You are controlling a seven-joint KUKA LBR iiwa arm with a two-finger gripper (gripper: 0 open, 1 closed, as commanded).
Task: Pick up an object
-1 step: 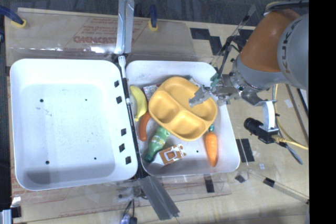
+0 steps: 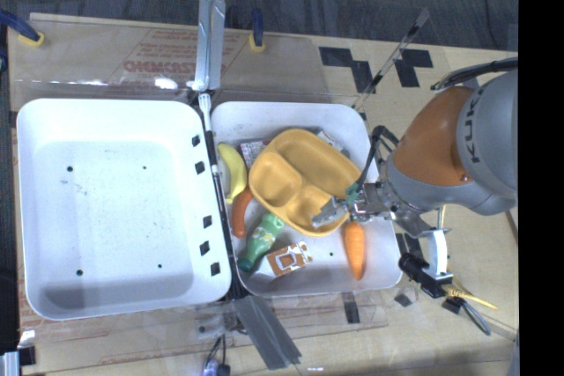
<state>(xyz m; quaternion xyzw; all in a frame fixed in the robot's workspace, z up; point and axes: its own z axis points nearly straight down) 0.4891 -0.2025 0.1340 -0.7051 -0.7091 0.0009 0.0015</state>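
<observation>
On the worktop [image 2: 291, 57], two shallow white bins side by side: left bin [image 2: 106, 114] bare of goods; right bin [image 2: 352, 121] holding the stock. Contents of right bin: one yellow divided dish [image 2: 295, 172], tilted and lying over the other goods; one banana [image 2: 231, 170] at the left wall; one orange item [image 2: 239, 216] just below it, partly hidden, kind not certain; one green bottle [image 2: 260, 244]; one small printed packet [image 2: 289, 259]; one carrot [image 2: 353, 249] near the right wall; some printed wrapper under the dish's upper edge, too covered to name. Arm: grey with orange band, reaching in from the right; pincer [image 2: 345, 209] at the lower right rim of the dish, just above the carrot. Whether its jaws are spread or pressed together cannot be told; nothing is plainly seen between them. Step in hand, as judged: the approach or closing on an object, most likely the dish rim or the carrot. Next move calls for a firm closure and a straight lift clear of the crowded neighbours. Worktop pale wood-toned with printed markings under clear sheeting; dark floor beyond, loose cable upon it.
</observation>
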